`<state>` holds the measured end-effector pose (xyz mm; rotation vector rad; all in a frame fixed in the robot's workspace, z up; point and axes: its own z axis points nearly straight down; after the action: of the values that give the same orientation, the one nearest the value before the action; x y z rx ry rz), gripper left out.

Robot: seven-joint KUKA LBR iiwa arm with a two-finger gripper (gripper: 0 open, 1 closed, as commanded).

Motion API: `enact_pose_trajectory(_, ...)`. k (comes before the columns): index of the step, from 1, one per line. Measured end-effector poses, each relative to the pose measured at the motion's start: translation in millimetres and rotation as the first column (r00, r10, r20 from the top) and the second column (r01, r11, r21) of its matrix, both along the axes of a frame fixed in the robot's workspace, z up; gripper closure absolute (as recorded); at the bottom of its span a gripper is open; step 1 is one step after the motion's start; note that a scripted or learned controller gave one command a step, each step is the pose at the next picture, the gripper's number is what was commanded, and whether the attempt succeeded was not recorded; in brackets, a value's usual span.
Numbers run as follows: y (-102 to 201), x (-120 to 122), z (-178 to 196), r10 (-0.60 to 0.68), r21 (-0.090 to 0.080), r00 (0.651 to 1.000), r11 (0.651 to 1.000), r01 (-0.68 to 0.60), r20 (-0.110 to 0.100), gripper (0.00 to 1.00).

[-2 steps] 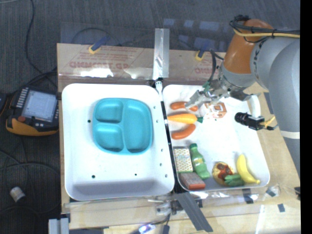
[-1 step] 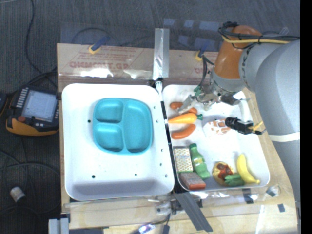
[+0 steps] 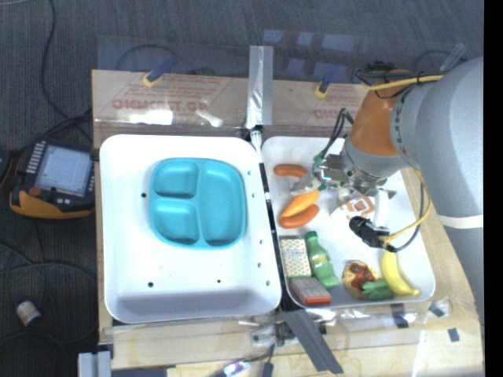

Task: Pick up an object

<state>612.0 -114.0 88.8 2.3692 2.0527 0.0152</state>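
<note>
The hand (image 3: 334, 181), grip state unclear, is hovering beside the orange carrot (image 3: 299, 208); it should be centring over it before closing.

Divided tray (image 3: 196, 203) in left bin (image 3: 118, 234), banana (image 3: 395, 275) in right bin (image 3: 420, 269)

Glossy plastic tray (image 3: 196, 203) is shining at nine o'clock; smooth white bins (image 3: 126, 289) are looking matt; the desk (image 3: 464, 289) is showing bare wood.

Dark grey carpeted floor (image 3: 157, 14) surrounds the pale wooden bench (image 3: 464, 289); black cables (image 3: 47, 14) trail across the upper left of the frame.
</note>
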Motion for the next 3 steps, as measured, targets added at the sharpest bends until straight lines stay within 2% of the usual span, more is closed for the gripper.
enact_pose_trajectory(1, 15, -8, 1, -0.305, -0.002, 0.952, 0.952, 0.305, -0.007, 0.0)
enact_pose_trajectory(2, -35, -34, 1, -0.456, 0.012, 0.89, 0.89, 0.456, -0.005, 0.0)
enact_pose_trajectory(3, -3, 51, 1, -0.618, -0.025, 0.785, 0.786, 0.618, -0.039, 0.0)
